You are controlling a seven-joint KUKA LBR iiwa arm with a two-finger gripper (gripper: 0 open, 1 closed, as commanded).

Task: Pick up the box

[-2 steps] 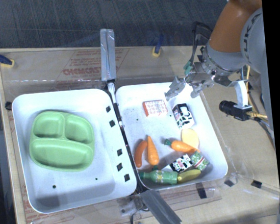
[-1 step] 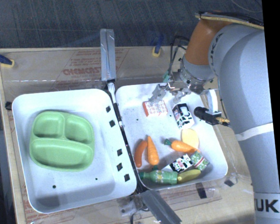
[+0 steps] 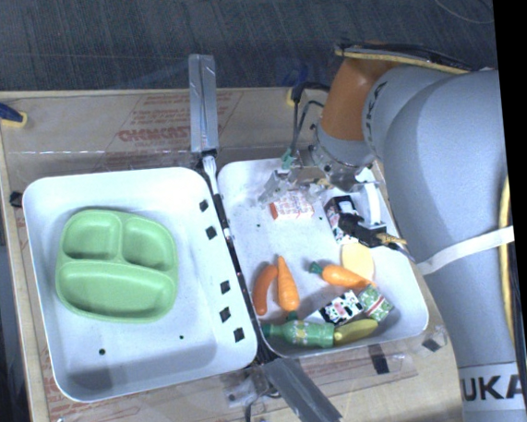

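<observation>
We see the gripper [image 3: 308,169] low over the right bin [image 3: 249,253], right by the small red and white box [image 3: 291,208] near the back. Can't tell its state from here.

Single fixed cam above bench [image 3: 97,119], slanted down, both bins framed; arm [image 3: 445,169] enters from right.

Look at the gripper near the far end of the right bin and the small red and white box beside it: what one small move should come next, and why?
Probably a short shift toward the box, then down. The gripper sits at the right bin's far end, just beyond the box, which lies flat on the bin floor, apart from the carrots nearer the camera.
</observation>
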